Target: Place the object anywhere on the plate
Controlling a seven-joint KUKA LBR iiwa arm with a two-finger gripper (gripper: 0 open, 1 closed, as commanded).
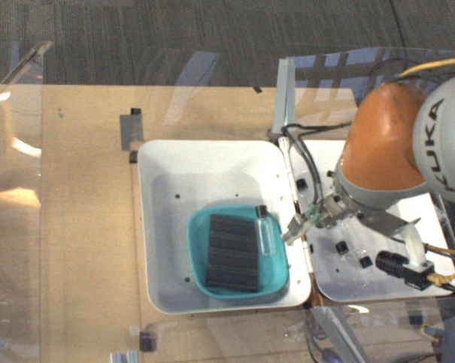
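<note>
Currently logged, all places taken from the plate (202, 232). Plate: teal, squarish, in the near right part of the left bin (161, 180). Block (232, 253): dark, ribbed, lying flat on the plate, left of centre. Bottle (266, 234): small, clear, dark cap, lying on the plate just right of the block, cap pointing to the far side. My claw (299, 228): just right of the plate, over the bin's right rim; whether it is apart or together, I cannot tell. My arm (384, 144): further right, over the right bin (352, 284).
</note>
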